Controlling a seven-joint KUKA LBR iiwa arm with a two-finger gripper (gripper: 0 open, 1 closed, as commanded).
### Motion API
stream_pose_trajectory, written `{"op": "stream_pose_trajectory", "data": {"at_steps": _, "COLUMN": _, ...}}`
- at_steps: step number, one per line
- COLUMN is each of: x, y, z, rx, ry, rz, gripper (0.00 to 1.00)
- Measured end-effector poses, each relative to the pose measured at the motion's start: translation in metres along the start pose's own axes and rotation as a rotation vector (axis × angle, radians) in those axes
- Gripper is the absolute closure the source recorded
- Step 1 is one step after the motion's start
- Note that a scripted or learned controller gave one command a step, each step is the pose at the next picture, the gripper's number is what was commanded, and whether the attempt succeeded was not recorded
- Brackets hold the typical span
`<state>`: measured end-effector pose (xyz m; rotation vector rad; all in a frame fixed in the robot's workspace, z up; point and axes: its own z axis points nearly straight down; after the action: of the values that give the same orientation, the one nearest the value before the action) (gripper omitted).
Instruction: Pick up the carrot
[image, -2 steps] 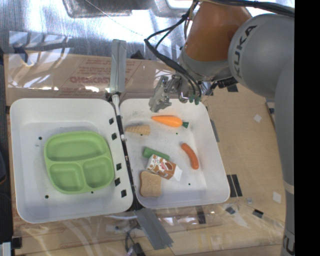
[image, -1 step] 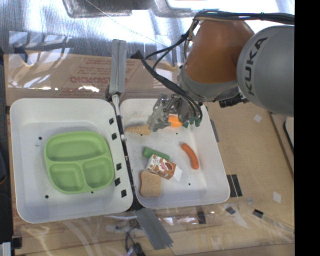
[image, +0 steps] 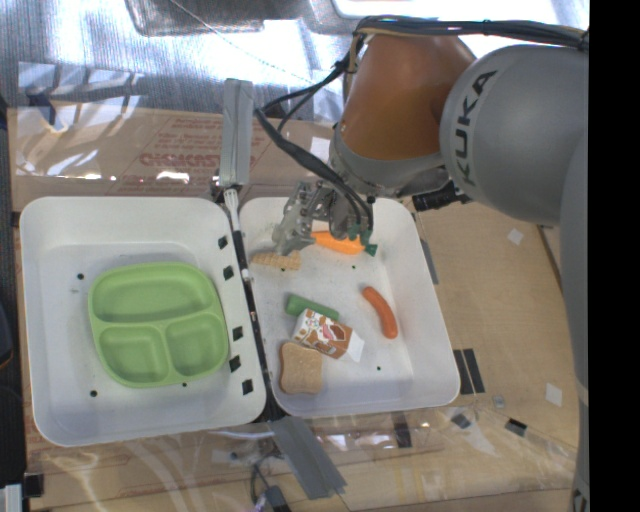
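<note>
While the arm (image: 470, 110) reaches in over the bench (image: 500, 300), its gripper (image: 322, 222) hangs low at the far end of the right bin (image: 425, 340), directly beside the carrot (image: 338, 243). That carrot, a small orange toy with a green tip at its right end, lies flat on the bin floor near the far wall, its left part partly hidden under the metal of the gripper. Whether the fingers are parted or closed, and whether they touch the carrot, cannot be told from this angle; nothing shows it lifted or gripped. Judging by its look, it is a light, hard plastic piece, smooth and likely to slip or roll if pinched near an end, so a hold across its thick middle seems safest. Sharing the right bin are a cracker (image: 276, 261) just left of the gripper, a green stick (image: 311, 306), a red sausage (image: 380, 311), a printed packet (image: 326, 334) and a slice of bread (image: 300, 368), all well clear of the carrot save the cracker, which lies near. A green divided tray (image: 157, 323) sits in the left bin (image: 50, 250).
</note>
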<state>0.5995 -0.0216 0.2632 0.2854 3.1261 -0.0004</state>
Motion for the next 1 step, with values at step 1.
{"op": "stream_pose_trajectory", "data": {"at_steps": 1, "x": 0.0888, "y": -0.0045, "z": 0.0461, "rx": 0.0, "ry": 0.003, "rz": 0.114, "gripper": 1.0}}
